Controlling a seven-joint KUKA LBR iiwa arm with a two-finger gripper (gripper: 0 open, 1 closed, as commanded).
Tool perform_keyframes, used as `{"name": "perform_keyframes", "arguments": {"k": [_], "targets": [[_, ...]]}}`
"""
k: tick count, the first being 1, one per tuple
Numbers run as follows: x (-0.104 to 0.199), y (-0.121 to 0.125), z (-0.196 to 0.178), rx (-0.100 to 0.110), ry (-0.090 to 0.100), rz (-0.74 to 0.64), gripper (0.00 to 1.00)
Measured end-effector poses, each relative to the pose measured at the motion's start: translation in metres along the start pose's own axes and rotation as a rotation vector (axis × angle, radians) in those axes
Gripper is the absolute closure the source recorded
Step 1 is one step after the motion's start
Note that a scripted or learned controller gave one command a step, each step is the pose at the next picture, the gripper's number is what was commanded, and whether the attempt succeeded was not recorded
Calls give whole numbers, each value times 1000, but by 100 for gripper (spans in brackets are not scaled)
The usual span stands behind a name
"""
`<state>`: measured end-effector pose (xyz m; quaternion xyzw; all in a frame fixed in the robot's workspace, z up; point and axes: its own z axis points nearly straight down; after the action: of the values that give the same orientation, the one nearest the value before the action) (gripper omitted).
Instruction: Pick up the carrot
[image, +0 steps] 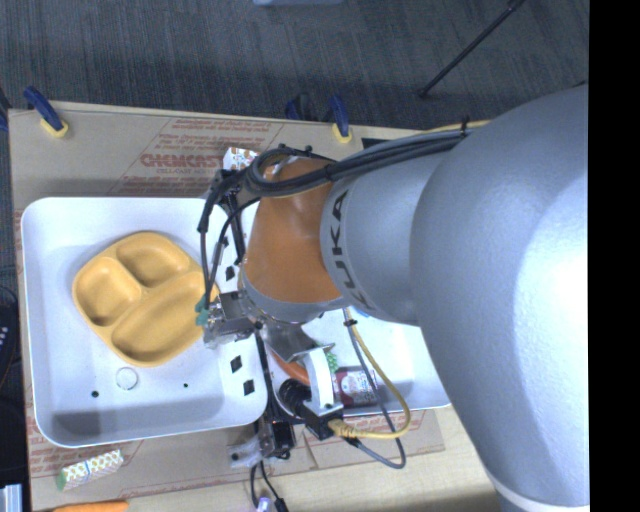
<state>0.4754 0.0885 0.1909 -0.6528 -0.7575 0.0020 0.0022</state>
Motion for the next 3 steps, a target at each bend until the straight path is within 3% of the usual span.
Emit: {"name": "perform_keyframes", "arguments": {"k": [1,2,3], "targets": [[-44,-6,-23,-3,0,40,100],[-77,-11,-71,-4,0,109,100],[-5,24,0,0,0,-56,100]]}}
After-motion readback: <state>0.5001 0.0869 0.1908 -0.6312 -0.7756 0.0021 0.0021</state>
